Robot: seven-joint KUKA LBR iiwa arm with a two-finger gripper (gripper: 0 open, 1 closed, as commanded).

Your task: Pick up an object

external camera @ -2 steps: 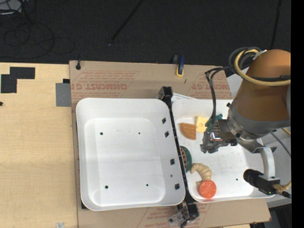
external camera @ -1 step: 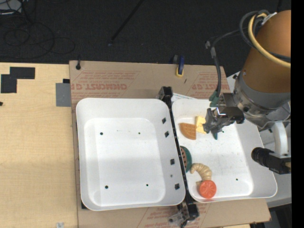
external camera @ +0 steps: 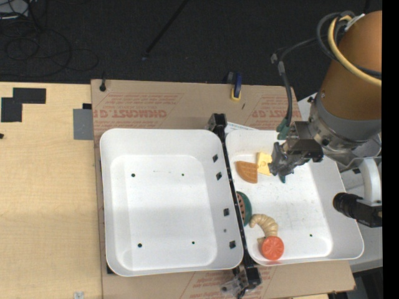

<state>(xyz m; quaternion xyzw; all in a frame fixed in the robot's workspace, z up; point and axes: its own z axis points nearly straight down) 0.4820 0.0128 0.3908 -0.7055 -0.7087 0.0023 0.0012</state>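
The right bin (external camera: 324, 229) holds several small objects. A brown wedge, like a bread slice (external camera: 247, 171), lies near the bin's upper left with a yellow piece (external camera: 264, 164) touching its right side. A green round thing (external camera: 242, 205) sits against the left wall. A tan curved piece (external camera: 264, 223) lies lower down, and a red-orange round object (external camera: 272, 247) rests by the front wall. My gripper (external camera: 282, 169) hangs just right of the yellow piece, its dark fingers pointing down over the bin floor. I see nothing between them.
The left bin (external camera: 162, 254) stands beside the right one, with black clips along the shared wall (external camera: 227, 185). Cardboard (external camera: 156, 108) lies under both bins. A blue clamp (external camera: 236, 87) sits at the cardboard's back edge. The arm's big body (external camera: 352, 73) overhangs the right bin's far right.
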